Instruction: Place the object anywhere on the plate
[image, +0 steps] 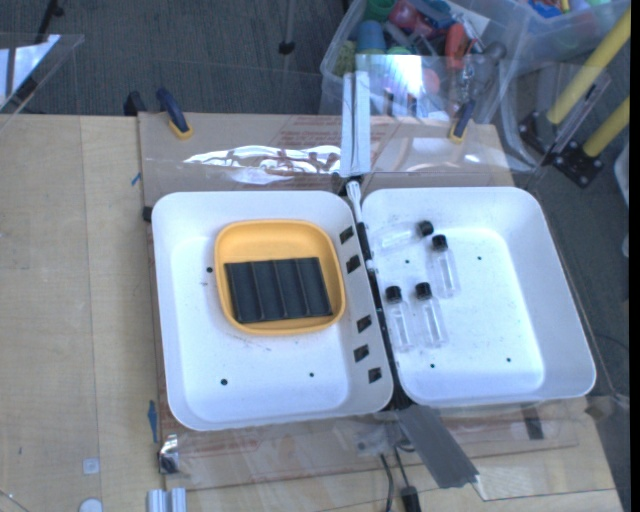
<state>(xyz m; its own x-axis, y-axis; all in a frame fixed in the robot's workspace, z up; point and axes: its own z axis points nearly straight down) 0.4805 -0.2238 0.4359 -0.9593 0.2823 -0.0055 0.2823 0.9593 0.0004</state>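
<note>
Four clear vials (425, 290) in right bin (520, 300), yellow plate (280, 240) left

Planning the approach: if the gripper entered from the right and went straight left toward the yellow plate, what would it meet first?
Probably the right bin's wall, then the black-capped vials, if it travels low; height cannot be judged here.

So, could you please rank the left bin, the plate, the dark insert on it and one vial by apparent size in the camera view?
1. Left bin
2. Plate
3. Dark insert
4. Vial; the vials look alike in size.
</note>
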